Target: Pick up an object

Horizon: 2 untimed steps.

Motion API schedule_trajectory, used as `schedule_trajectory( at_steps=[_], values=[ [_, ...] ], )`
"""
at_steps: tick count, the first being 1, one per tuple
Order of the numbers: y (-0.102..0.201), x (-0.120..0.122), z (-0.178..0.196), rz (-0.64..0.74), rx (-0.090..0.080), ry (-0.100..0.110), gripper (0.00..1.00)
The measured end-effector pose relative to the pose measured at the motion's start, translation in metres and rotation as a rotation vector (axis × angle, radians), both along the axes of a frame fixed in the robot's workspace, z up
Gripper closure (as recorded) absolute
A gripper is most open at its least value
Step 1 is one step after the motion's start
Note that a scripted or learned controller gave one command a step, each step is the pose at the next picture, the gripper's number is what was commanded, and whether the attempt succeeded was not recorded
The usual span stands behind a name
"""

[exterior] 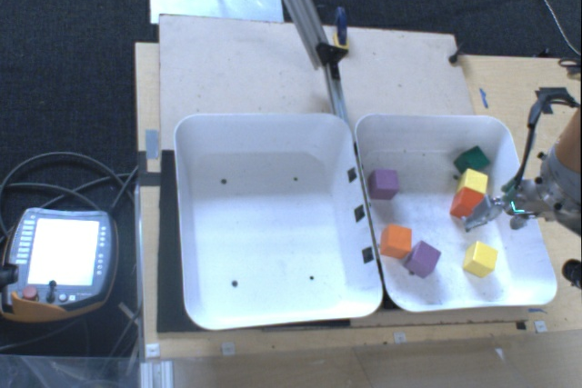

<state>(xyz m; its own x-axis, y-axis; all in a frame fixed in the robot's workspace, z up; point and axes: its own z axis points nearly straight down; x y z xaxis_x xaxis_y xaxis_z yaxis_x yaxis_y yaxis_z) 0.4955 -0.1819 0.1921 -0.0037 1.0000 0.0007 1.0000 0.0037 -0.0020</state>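
Looking down from your camera view:
Gripper [484, 213]: low in the right bin [536, 286], fingers' state you cannot tell.
Red block [465, 202]: touching the fingertips, under the yellow block [472, 181].
Green block [471, 160]: just behind.

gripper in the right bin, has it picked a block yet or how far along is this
Done: the gripper has reached into the right bin, at the red block under a yellow block. In hand: nothing visibly lifted. Left: grasp and raise one; every block sits in the bin.
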Motion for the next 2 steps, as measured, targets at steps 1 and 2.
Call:
schedule_trajectory(
  at_steps=[1,2],
  values=[
    [0.000,0.001,0.001,-0.001,-0.001,-0.004,0.00],
    [-0.004,-0.004,-0.042,-0.003,0.001,0.001,0.00]
  ],
)
